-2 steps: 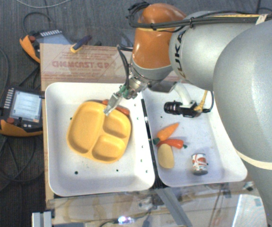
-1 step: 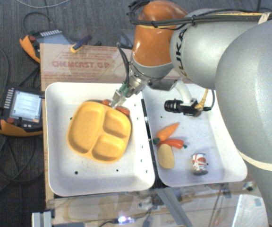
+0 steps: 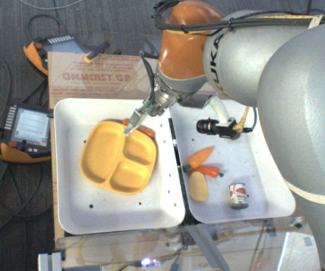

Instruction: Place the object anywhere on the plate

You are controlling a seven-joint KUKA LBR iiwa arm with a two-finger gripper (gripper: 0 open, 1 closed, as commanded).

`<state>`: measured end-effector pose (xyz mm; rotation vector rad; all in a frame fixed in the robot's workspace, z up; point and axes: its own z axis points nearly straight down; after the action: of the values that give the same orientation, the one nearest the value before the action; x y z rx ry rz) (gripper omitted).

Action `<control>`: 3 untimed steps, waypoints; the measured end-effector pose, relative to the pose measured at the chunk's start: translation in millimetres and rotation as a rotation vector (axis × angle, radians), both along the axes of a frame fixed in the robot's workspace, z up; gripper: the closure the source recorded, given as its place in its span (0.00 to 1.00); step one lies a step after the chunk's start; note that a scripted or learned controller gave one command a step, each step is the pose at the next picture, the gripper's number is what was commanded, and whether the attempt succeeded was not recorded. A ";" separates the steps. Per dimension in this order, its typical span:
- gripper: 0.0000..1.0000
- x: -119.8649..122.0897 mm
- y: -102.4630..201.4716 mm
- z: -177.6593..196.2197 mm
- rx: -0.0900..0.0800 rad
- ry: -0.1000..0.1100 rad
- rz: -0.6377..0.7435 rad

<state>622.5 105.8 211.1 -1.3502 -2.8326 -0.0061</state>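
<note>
The yellow divided plate [image 3: 119, 157] lies in the left bin [image 3: 72, 208]. My gripper [image 3: 131, 126] hangs low over the plate's far right rim, reaching in from the upper right. A small red-orange object [image 3: 147, 132] peeks out right beside the gripper tip at the plate's far edge, partly hidden by the gripper. I cannot tell whether it is held or just lies against the rim.
The right bin [image 3: 264, 151] holds an orange carrot [image 3: 201, 156], a red pepper [image 3: 209, 171], a pale potato [image 3: 198, 187] and a small can [image 3: 238, 195]. A cardboard sheet [image 3: 95, 78] lies behind the left bin, and a teach pendant [image 3: 24, 131] to its left.
</note>
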 end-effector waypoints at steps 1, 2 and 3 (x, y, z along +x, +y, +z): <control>1.00 0.4 1.7 8.8 0.003 0.000 0.001; 1.00 -2.4 9.2 -95.7 -0.004 -0.007 -0.271; 1.00 10.5 -96.6 -15.2 -0.009 -0.002 -0.117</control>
<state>632.9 9.2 195.9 -1.5160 -2.7548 0.0053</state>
